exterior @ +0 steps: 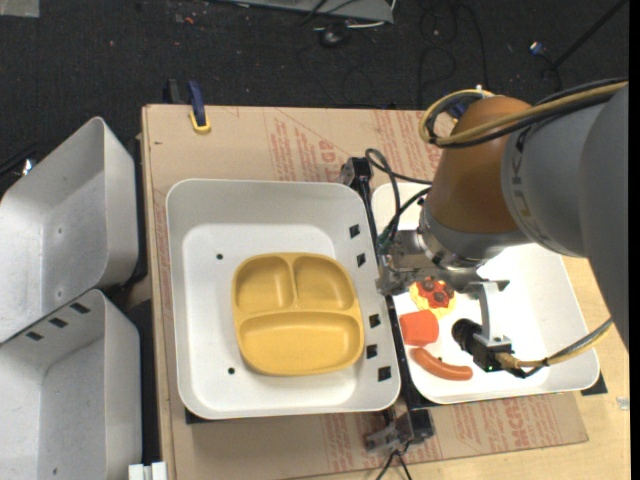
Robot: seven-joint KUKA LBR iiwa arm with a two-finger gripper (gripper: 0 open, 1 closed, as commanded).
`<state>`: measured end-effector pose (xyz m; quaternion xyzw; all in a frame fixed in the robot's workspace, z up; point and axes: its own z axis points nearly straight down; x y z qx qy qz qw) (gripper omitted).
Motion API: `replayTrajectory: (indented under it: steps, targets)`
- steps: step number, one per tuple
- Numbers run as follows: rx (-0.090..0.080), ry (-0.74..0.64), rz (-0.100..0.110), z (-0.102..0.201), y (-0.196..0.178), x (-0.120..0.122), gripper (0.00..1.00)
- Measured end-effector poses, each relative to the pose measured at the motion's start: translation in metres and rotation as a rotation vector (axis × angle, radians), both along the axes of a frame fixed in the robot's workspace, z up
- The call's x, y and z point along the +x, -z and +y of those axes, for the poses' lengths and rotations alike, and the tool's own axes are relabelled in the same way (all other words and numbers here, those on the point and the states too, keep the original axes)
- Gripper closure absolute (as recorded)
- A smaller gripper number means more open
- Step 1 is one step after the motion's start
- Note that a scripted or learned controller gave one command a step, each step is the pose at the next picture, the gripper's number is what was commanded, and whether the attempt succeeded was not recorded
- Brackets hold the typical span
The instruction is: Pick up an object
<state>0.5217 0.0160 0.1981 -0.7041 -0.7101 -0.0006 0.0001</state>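
In the right bin [560, 298], my gripper [436, 273] hangs low over the left half, under the grey and orange arm. Just beneath it lies a small red and orange object [433, 291], partly hidden by the wrist; I cannot tell whether the gripper touches it. An orange-red block [419, 327] lies just in front of that object. A reddish sausage [441, 366] lies near the bin's front edge.
The left bin [200, 228] holds a yellow divided plate [297, 313] in its middle. A raised rim with black clips [378, 298] separates the two bins. Pale grey containers [60, 218] stand off the bench at the left.
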Motion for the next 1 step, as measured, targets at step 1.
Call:
replayTrajectory:
  steps: [1]
  targets:
    - [0.001,0.0,-0.002,0.0502,-0.0196,0.0119,1.0]
